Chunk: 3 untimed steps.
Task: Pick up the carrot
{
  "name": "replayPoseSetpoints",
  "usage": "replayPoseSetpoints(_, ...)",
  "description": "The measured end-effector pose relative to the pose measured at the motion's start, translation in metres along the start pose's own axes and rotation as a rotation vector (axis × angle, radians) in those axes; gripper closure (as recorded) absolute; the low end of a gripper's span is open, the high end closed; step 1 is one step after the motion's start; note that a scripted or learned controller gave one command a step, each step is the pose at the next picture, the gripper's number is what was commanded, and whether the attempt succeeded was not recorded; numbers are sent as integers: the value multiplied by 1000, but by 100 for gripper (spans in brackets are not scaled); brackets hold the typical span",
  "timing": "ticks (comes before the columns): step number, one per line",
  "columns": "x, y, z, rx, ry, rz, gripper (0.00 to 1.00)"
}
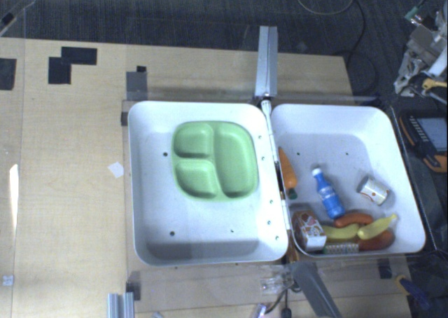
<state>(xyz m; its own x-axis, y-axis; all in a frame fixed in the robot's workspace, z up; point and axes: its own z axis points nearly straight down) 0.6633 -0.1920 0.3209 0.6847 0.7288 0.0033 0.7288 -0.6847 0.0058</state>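
Carrot [285,169]: it lies in the right bin [350,124], along the left wall, just beside the divider between the two bins. The orange body points toward the far side and the green end points toward the near side. Nothing touches it from above.

Pincer [414,64]: it is at the far right top of the view, outside the bins and above the dark floor, well apart from the carrot. I cannot tell how it stands, because this part is small and blurred.

Left bin [150,190]: it holds a green plate [215,160] with three compartments, lying flat toward the far side of the bin.

Blue bottle [327,195]: it lies near the middle of the right bin, with the white cap toward the far side.

Small can [373,190]: it lies on its side, to the right of the bottle.

Near edge of right bin: a banana [367,228] lies among red-orange pieces, and a small packet [309,229] is at the near left corner.

Surface [70,190]: light wood, with black marks at the far left.
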Motion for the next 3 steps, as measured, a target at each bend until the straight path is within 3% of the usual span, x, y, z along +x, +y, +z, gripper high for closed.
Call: replayPoseSetpoints(3,46,-51,23,4,-1,154,100)
